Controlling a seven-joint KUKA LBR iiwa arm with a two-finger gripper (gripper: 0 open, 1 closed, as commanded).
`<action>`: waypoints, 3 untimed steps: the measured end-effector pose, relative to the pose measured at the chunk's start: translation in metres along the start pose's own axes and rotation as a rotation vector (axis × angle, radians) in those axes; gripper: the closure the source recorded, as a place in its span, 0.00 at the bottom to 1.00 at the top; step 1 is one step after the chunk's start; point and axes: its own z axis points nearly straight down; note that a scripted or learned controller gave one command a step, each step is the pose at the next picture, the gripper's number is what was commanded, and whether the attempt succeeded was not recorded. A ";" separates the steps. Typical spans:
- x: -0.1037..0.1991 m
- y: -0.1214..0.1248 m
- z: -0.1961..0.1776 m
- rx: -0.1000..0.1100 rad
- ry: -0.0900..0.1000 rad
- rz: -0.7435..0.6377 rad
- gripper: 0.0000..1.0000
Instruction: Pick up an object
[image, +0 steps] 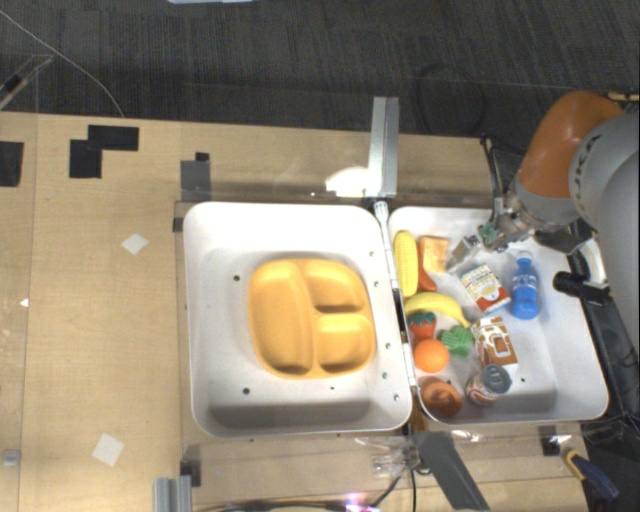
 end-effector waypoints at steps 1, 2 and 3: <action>-0.023 -0.059 0.000 -0.006 0.000 -0.137 0.00; 0.033 -0.106 -0.001 -0.005 -0.002 -0.127 0.00; 0.033 -0.032 0.001 -0.005 0.001 0.240 0.00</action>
